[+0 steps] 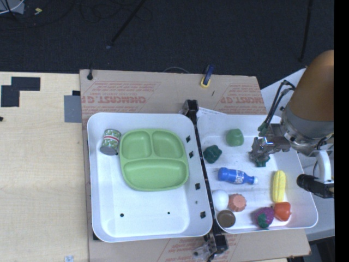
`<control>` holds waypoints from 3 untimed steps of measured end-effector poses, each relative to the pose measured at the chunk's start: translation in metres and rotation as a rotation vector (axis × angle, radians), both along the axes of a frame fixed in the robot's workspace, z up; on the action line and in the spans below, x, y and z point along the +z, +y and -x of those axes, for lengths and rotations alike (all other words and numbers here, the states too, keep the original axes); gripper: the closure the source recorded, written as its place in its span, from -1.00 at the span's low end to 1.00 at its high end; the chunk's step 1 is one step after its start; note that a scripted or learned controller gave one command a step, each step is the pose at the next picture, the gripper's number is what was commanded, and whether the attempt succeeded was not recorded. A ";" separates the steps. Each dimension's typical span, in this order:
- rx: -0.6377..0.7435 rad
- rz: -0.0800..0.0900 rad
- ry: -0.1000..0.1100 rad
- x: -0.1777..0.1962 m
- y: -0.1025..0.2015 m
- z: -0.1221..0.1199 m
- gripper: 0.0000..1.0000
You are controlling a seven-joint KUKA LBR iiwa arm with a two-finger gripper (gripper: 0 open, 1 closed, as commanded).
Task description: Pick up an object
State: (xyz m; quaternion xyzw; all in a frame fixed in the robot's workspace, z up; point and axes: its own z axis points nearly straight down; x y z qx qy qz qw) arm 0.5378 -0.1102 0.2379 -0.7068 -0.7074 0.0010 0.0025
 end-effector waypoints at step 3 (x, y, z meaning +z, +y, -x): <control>-0.003 0.001 0.000 -0.022 0.037 0.058 1.00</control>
